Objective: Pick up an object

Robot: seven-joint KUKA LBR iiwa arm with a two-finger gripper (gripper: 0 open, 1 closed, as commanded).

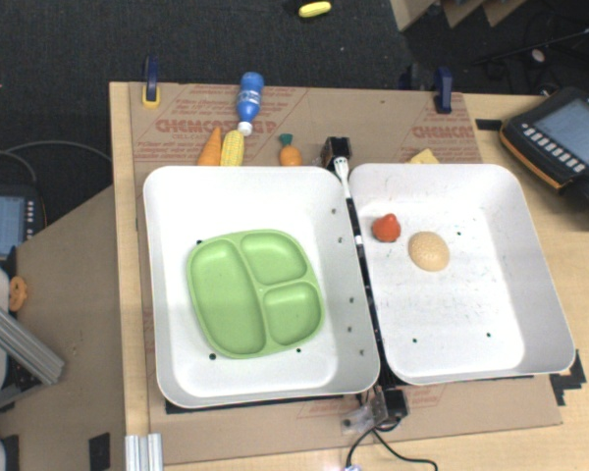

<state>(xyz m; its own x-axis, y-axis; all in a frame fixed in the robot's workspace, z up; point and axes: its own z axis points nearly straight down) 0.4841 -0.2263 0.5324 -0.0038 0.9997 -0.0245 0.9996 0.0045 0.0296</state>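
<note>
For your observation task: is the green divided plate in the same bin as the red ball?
No, the green divided plate lies in the left bin; the red ball is in the right bin.

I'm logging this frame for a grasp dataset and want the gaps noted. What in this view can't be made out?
- Black device right of the bench: cut off by the frame edge, screen content too small to read.
- Small black item behind the bins: too small to identify.
- Orange-red object in the right bin: too small to tell what it is.
</note>
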